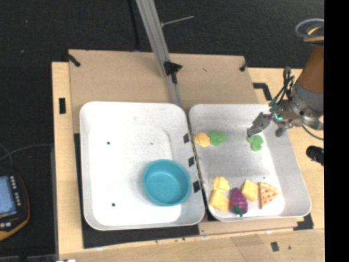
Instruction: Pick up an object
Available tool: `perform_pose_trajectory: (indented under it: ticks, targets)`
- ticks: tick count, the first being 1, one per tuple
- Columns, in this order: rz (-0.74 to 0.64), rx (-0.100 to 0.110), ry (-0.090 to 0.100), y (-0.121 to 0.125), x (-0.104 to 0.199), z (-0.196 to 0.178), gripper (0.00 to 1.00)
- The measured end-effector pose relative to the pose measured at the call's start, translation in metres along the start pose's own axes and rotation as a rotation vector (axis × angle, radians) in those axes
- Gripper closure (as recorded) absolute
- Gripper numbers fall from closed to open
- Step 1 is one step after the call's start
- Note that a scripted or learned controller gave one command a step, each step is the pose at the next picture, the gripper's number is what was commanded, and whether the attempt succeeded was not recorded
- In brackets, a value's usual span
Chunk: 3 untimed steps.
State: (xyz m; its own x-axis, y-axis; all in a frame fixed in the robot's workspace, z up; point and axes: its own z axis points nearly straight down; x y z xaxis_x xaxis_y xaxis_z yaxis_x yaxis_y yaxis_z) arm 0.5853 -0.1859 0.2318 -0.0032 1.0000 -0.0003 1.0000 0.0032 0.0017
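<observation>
Yellow cheese blocks (220, 192), purple grapes (238, 200) and pizza slice (266, 193) cluster at right bin's (292, 162) 6 o'clock, blue bowl (163, 182) left, while claw (267, 125), spread apart, hangs just above green toy (255, 142) at 1 o'clock, likely its target.

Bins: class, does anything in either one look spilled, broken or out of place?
Nothing stands out. The blue bowl sits upright in the left bin; the toy foods lie inside the right bin.
</observation>
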Motion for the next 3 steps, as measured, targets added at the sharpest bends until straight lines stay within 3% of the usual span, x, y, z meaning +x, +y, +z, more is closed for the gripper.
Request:
perform_pose_trajectory:
  ticks: [3]
  targets:
    - [0.005,0.004,-0.002,0.006,-0.011,0.133,0.00]
